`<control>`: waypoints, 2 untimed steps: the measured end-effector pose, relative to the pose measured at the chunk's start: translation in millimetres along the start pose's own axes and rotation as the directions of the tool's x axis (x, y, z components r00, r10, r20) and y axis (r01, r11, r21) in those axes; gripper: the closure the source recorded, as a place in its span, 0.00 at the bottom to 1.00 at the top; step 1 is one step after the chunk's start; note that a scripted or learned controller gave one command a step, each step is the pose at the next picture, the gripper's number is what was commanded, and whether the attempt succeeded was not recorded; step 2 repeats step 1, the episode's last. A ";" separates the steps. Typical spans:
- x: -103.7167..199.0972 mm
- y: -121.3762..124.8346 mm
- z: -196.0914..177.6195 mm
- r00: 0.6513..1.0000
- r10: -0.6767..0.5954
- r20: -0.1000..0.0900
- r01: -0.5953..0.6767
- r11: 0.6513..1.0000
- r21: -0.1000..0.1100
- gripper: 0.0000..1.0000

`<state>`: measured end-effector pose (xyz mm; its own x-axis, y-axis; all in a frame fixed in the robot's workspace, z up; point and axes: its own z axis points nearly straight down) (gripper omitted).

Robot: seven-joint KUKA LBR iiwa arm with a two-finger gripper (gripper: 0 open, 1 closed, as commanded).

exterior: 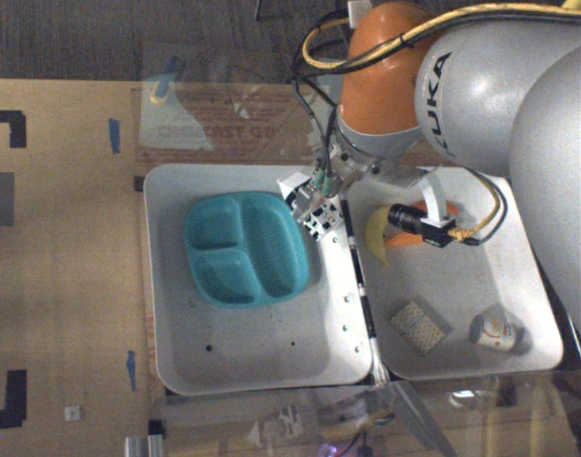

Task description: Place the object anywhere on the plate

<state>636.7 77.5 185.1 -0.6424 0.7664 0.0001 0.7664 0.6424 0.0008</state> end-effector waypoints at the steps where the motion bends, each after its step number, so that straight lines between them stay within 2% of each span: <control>1: -0.7 -0.2 -0.4 1.000 0.001 0.000 -0.001 1.000 -0.001 0.00; 2: -0.7 -0.2 -0.4 1.000 0.001 0.000 -0.001 1.000 -0.001 0.00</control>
